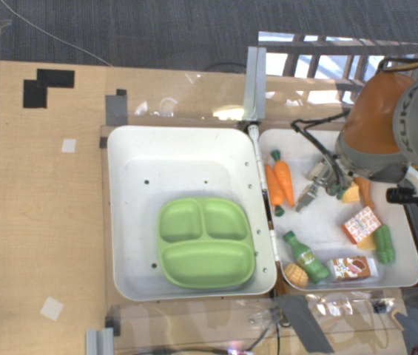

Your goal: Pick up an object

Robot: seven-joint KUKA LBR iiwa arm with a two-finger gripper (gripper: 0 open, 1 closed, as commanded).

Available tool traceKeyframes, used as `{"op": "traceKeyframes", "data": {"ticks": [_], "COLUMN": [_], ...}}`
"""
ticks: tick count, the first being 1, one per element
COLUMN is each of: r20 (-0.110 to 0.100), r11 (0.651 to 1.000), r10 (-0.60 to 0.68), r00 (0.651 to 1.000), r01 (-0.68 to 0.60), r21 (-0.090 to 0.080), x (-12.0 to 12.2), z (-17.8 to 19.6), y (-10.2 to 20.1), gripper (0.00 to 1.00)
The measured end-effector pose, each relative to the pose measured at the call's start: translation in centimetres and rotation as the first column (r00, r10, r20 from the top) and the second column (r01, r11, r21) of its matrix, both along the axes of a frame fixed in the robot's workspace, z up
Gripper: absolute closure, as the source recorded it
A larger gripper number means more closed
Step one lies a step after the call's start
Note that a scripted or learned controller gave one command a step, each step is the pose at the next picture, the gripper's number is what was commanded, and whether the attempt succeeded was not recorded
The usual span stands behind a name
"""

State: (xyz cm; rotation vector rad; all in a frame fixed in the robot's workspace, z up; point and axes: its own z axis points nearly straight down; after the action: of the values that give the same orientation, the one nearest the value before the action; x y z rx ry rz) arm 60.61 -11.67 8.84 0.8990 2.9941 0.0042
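gripper (pixel 314 187) low over right bin (pixel 413 272), seemingly beside carrots (pixel 280 183)

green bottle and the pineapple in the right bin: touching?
Touching. The camera view shows the green bottle lying aslant with its lower end pressed against the pineapple near the front of the right bin; no white floor shows between them.

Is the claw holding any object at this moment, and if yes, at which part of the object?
Nothing is held. The claw hangs open above the bare floor of the right bin, beside the two carrots, with nothing between its fingers.
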Motion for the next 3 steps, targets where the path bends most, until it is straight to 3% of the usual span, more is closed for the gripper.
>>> {"op": "traceKeyframes", "data": {"ticks": [1,2,3], "r20": [0.001,-0.002,0.001], "r11": [0.989,0.970,0.974], "r10": [-0.149,-0.242,-0.225], "r00": [0.989,0.970,0.974], "r01": [0.149,0.242,0.225], "r21": [0.000,0.003,0.001], "x": [-7.5,-0.7,-11.2], "z": [0.1,0.0,0.2], "y": [-4.1,-3.5,-5.3], "gripper": [0.00,0.00,0.00]}}
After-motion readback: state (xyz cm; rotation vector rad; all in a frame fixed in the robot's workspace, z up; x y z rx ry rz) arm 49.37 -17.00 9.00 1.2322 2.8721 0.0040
